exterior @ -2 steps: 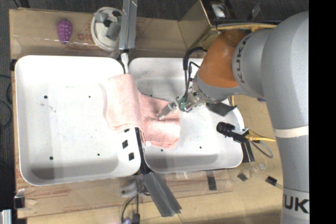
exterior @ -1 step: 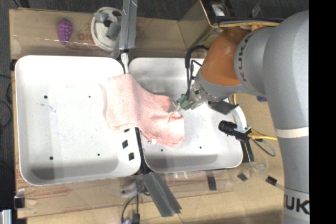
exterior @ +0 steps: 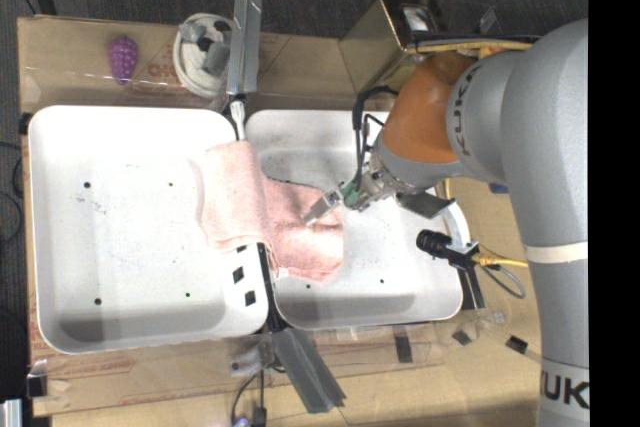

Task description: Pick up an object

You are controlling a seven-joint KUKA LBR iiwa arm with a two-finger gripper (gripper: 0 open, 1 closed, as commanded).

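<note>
A pink cloth point(exterior: 262, 210) lies crumpled over the divider between the two white bins, part in the left bin point(exterior: 120, 215) and most of it in the right bin point(exterior: 400, 285). My gripper point(exterior: 325, 205) reaches in from the right and sits low at the cloth's right edge, touching or just above its folds. The grey arm with its orange band point(exterior: 425, 115) hangs over the right bin's far right part and hides the floor beneath it.
On the bench behind the left bin lie a small purple grape-like toy point(exterior: 123, 58) and a white round object point(exterior: 203, 52). A grey metal bar point(exterior: 243, 45) stands at the divider's far end. A brown box point(exterior: 400, 23) sits behind the right bin.
</note>
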